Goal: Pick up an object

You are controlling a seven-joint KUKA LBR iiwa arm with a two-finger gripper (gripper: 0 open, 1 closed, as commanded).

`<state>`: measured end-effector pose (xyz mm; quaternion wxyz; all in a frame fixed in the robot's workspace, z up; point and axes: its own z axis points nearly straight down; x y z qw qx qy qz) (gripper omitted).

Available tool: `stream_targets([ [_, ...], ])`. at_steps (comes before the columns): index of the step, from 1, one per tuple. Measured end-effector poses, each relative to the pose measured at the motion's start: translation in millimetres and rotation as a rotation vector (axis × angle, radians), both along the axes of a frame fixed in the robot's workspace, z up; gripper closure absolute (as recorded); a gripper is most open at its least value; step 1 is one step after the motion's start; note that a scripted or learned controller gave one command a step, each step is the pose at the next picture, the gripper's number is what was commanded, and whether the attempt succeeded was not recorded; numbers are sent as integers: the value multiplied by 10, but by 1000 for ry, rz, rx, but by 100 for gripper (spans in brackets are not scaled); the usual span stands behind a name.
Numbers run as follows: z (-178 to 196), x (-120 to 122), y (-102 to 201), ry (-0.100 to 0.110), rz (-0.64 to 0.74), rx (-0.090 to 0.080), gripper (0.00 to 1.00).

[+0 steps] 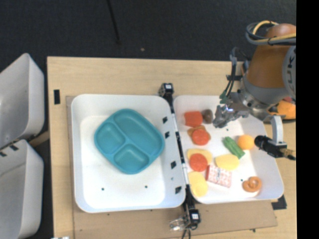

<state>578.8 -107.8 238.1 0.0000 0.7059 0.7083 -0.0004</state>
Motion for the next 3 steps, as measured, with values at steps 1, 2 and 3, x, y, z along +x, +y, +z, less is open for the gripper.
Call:
stream_targets([
  [1, -40, -160, 421, 1, 0, 0, 100],
  [2, -72, -199, 785, 0, 0, 1, 100],
  [3, -68, -144, 787, -2, -1, 1, 100],
])
